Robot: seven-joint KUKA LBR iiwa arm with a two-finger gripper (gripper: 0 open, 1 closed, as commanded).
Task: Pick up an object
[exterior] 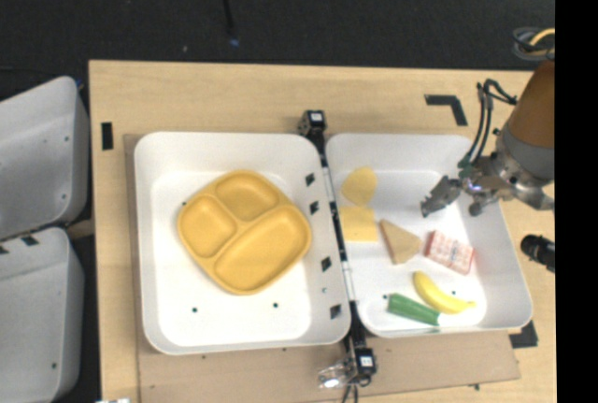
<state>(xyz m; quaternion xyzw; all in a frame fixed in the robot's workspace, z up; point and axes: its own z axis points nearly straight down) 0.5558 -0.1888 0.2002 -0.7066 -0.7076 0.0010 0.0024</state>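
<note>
Bench: pale wooden benchtop [234,97] against a dark floor, carrying two shallow white bins side by side.
Left bin [159,298]: I see one yellow plastic divided tray [245,230] with three compartments, lying near its middle.
Right bin [495,289]: I count a round yellow slice [359,185], a yellow square block [359,224], a tan wedge [402,241], a pink and white packet [449,251], a yellow banana [441,294] and a green stick-shaped piece [413,309].
Arm: grey with an orange band, reaching in from the right.
Two-finger gripper [455,193]: I see it over the right bin's upper right part, above the packet and apart from it; fingers spread, nothing between them.
</note>
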